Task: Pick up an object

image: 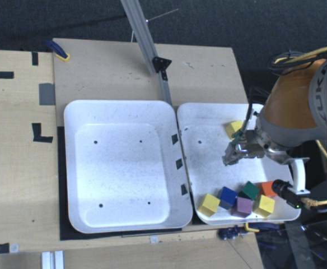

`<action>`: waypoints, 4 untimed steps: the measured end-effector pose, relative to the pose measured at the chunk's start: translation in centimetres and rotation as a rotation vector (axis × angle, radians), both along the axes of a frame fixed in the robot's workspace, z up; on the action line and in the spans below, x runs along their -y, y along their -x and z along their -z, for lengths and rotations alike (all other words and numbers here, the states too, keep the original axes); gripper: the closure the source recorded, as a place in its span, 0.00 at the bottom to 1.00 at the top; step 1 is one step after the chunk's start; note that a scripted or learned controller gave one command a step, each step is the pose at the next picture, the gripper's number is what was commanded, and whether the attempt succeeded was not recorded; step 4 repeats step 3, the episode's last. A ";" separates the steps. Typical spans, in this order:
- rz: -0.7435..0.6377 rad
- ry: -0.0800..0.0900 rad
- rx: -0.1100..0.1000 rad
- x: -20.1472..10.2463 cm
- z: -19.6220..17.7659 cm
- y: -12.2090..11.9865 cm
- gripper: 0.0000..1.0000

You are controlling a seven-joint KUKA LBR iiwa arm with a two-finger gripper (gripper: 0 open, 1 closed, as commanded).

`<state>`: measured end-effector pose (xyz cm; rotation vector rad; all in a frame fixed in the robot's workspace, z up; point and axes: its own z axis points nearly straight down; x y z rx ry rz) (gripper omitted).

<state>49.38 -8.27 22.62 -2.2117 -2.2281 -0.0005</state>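
The right bin [208, 122] holds a row of blocks along its near wall: yellow block [209, 204], blue block [228, 196], purple block [243, 206], green block [250, 190], another yellow cube [265, 205] and an orange block [268, 188]. A further yellow block [234, 129] lies near its far side, just beside the gripper [232, 156], which hangs over the bin's middle; whether it is open cannot be told. "KU" shows on the arm [292, 102].

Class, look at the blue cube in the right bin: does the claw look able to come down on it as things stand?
Probably yes. The blue cube lies uncovered near the right bin's front edge, below the claw. But a yellow cube and a purple cube crowd its sides, which may hinder the grip.
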 end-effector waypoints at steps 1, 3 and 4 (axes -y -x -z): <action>0.001 0.000 0.000 -5.2 -1.1 0.4 1.00; 0.000 0.000 -0.001 -15.5 -1.9 0.7 1.00; 0.000 0.000 -0.001 -15.5 -1.9 0.7 1.00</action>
